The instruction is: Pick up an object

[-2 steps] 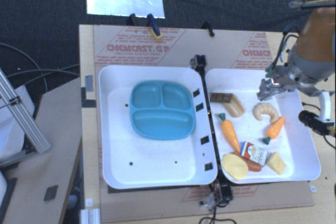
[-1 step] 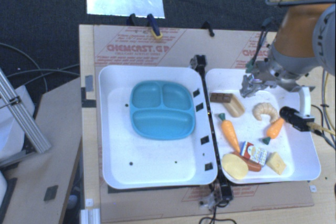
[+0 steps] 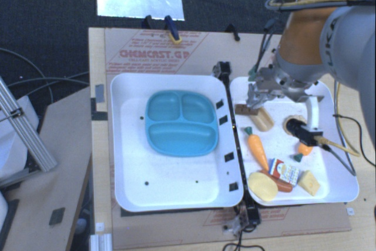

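— Desk: Where's your pick?
— Me: I'm on the tan block (image 3: 263, 120), lying in the right bin (image 3: 336, 166) toward its far left corner. The tool (image 3: 257, 98) hangs right over the block's far end. Open or closed? I can't tell from this angle.
— Desk: What's next to it?
— Me: One flat brown piece (image 3: 241, 109), just beside the block on the divider side. One carrot (image 3: 257, 151) lies nearer to me, green top pointing at the block. One brown ring (image 3: 290, 124) sits to the block's right, partly hidden, and one small orange piece (image 3: 305, 150) is near it.
— Desk: And the near edge?
— Me: One yellow round piece (image 3: 263, 186), one red-and-white carton (image 3: 286, 171) resting against one red sausage (image 3: 284, 187), and one cheese wedge (image 3: 309, 183), close together in a row. I count nine things in that bin.
— Desk: Left side?
— Me: The left bin (image 3: 129, 156) carries one blue plate (image 3: 181, 124) with three compartments, lying flat about mid-bin. That's two white bins, edges touching, on the worktop (image 3: 153, 53), and one grey arm (image 3: 352, 38) reaching in from the right.
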Tool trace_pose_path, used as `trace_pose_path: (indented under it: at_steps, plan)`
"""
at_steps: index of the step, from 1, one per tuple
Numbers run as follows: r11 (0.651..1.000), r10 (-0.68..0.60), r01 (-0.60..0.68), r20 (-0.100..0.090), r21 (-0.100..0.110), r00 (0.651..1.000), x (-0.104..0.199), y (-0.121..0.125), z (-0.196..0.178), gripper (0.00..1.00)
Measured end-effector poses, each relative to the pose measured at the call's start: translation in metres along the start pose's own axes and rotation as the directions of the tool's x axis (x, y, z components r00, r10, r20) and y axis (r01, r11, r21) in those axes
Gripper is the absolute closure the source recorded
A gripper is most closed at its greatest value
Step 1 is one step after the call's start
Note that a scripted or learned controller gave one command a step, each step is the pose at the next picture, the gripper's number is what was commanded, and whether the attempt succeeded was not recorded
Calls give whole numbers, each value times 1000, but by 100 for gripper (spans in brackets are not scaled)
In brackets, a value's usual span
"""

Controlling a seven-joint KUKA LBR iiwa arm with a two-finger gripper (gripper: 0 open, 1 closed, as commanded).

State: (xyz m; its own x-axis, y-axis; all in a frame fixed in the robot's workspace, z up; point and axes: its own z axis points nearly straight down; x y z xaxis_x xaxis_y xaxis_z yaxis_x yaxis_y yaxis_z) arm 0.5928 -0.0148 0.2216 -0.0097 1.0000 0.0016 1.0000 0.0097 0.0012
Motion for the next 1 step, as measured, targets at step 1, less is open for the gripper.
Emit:
trace_pose_path:
  at_steps: [1]
  plan:
    - [1000, -2, 2, -1, -2, 1000, 62, 19, 1, 100]
